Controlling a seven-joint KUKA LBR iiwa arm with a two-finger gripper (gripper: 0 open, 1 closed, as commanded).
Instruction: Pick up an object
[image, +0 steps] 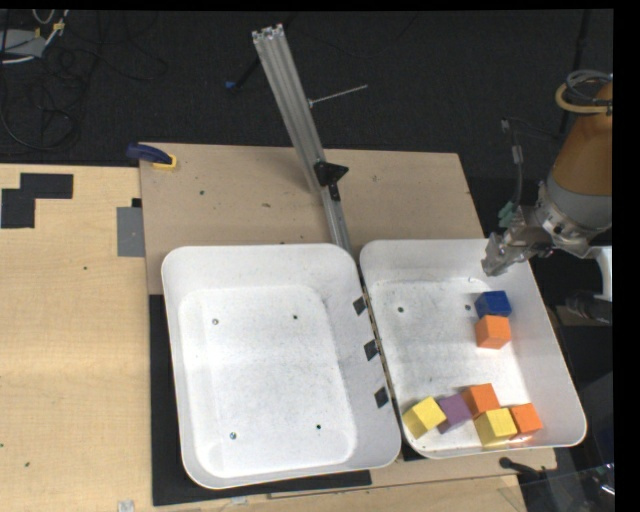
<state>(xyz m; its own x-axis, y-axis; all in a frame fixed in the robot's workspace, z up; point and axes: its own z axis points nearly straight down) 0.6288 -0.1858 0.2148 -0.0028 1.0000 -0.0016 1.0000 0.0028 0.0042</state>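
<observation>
Camera view: blocks (478, 410) in right bin (430, 300)

camera view: fixed above the tabletop (300, 190) | faces down at a slant | far enough to take in both white bins, left bin (190, 275) and right bin (420, 255) | arm (585, 170) enters from right edge

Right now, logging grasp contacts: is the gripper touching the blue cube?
Apart. The camera view shows bare white bin floor between the gripper and the blue cube.
</observation>
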